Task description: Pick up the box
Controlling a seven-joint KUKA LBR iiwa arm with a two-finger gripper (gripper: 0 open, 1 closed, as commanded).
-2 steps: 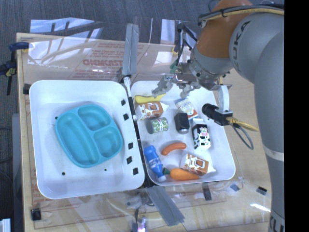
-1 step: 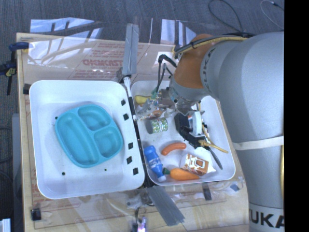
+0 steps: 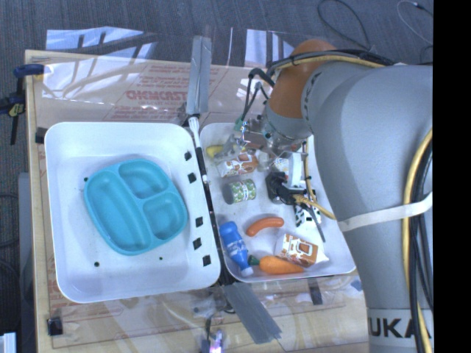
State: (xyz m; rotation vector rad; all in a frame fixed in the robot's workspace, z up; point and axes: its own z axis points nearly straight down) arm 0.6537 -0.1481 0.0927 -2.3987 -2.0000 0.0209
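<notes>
Looming closest to the lens and reaching in from the right: grey arm point(image 3: 368, 160) with its orange band, bending down over the far end of the right bin point(image 3: 259, 206). Carrying the gripper point(image 3: 265, 147) there, hanging over a small printed packet point(image 3: 239, 166); not showing whether open or closed, so impossible to tell. Holding nothing visibly.

Lying at the near right corner of that same bin, well apart from the gripper: box point(image 3: 298, 250), a small white and orange carton, resting flat, not yet picked up. Likely lying loose as one of a jumble meant for picking, nothing stacked on it, top face open to a grasp from above. Lying against its near left edge, carrot point(image 3: 280, 265). Sitting just to its far left, sausage point(image 3: 263, 225). Resting just beyond its far side, spotted black and white toy point(image 3: 303, 213), partly tucked under the arm's cable. Lying beside the left wall, blue bottle point(image 3: 235, 247). Sitting farther off, green can point(image 3: 241, 190) on its side, then the packet, then a yellow piece point(image 3: 214, 151) at the far left corner, too small to name.

Counting the right bin: one of each, eight things in all. Lying flat and alone in the left bin point(image 3: 66, 263), one blue divided plate point(image 3: 136, 204), three compartments. Two bins, standing side by side.
</notes>
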